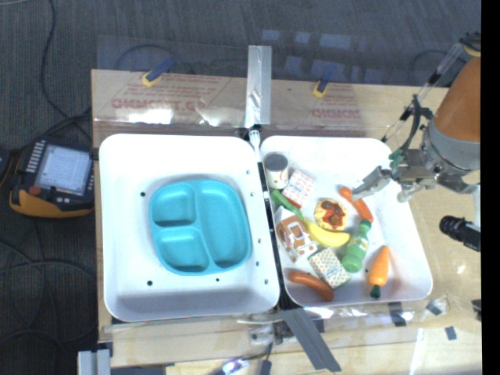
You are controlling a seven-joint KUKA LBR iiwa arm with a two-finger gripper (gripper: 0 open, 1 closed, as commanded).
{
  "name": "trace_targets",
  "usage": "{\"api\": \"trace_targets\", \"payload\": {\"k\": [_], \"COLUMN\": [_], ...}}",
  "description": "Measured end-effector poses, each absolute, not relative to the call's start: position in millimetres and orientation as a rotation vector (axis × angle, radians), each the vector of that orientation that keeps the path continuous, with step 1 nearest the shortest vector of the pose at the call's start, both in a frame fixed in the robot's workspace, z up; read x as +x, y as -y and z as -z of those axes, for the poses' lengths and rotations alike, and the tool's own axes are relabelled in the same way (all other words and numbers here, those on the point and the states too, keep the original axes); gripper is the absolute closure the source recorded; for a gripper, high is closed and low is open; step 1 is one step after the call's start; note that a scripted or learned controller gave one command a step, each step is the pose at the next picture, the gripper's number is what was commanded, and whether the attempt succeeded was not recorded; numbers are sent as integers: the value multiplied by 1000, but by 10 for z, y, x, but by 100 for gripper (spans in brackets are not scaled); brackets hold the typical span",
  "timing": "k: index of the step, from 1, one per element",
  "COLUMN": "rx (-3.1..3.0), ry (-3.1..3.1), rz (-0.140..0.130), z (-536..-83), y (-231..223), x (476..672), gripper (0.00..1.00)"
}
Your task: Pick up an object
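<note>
Toys crowd the right bin (406,233) on a tabletop (117,100) where a grey arm with an orange band (466,100) reaches in from the right. Its pincer (373,181) hangs over the bin's far right part, above a small orange carrot (356,204); whether it is apart or together cannot be told from this angle, and nothing shows between its tips. Beneath and to the left lies the jumble of objects: a yellow banana (328,236) touching a round pizza piece (331,213), a green bottle (356,251) just right of the banana, and a larger carrot (378,267) near the bin's near right corner. A red sausage (310,283) rests at the near edge, beside a patterned carton (329,267). Two more small cartons (299,186) (294,237) lie toward the bin's left wall, with a grey-capped can (275,163) at the far left corner. The left bin (125,280) holds a turquoise divided tray (199,223). A handheld control pendant (53,178) sits on the floor at the left.
</note>
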State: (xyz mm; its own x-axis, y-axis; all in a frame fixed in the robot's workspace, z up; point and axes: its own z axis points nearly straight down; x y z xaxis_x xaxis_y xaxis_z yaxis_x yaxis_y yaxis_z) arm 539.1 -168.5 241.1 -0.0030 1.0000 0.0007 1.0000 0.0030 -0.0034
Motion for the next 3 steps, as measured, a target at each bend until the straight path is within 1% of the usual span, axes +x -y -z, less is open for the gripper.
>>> {"api": "trace_targets", "payload": {"k": [1, 2, 3], "rx": [-2466, -2264, -2373], "ry": [1941, 2173, 2055], "rz": [-5, -3, -6], "z": [-2309, -1353, -1866], "y": [1354, 1157, 1373], "x": [5618, 5227, 5292], "gripper": [0, 0, 0]}}
